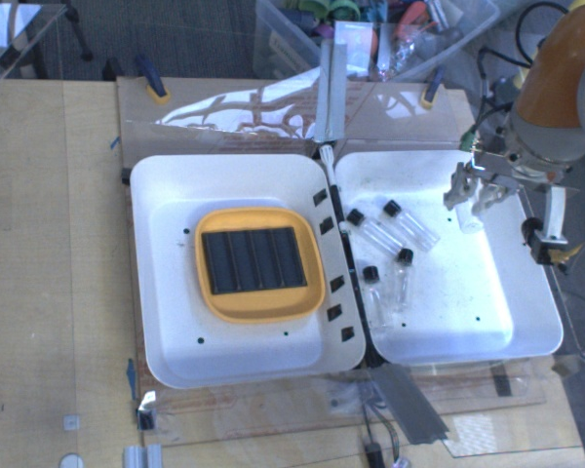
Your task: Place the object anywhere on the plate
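Left bin (166, 271): holds one yellow plate (260, 263) with a dark ribbed centre, nothing on it. Right bin (487, 300): holds several clear vials (395, 252) with black caps, scattered near the divider, some touching or overlapping. Gripper (471, 195): above the right bin's far right part, well apart from the vials; whether the jaws stand apart or together cannot be told. Step in hand, by judgement: approach and pick. Recommended handling: choose a vial lying apart from its neighbours, align the jaws across its narrow body, descend squarely, close mid-length, since smooth round vials likely roll or slip.
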`<state>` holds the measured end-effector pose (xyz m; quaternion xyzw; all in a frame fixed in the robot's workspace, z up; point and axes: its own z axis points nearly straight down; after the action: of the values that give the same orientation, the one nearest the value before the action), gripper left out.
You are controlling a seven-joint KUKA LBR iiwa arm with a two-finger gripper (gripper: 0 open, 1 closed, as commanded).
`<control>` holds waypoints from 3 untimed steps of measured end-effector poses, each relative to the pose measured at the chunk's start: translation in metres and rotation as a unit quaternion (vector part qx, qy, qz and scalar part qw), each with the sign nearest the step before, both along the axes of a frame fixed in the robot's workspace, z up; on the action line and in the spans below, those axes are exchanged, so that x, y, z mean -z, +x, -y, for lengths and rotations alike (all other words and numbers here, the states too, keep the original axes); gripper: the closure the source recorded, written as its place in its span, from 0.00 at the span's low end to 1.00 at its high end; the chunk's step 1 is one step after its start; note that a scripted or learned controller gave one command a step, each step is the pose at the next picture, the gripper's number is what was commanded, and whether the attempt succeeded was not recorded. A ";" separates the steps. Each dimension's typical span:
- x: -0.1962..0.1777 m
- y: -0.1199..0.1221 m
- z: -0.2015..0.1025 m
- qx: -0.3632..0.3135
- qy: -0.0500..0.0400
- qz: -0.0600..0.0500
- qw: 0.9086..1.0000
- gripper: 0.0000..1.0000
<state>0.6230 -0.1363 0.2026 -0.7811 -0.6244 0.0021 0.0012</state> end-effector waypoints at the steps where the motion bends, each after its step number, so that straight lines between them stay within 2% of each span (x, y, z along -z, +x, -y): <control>1: 0.021 -0.037 -0.049 -0.103 0.002 -0.001 0.995 1.00; 2: 0.017 -0.020 -0.099 -0.137 0.001 0.002 0.991 1.00; 3: 0.020 -0.023 -0.131 -0.179 0.002 0.000 0.984 1.00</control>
<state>0.5996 -0.0057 0.1823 -0.6569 -0.7540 0.0014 0.0022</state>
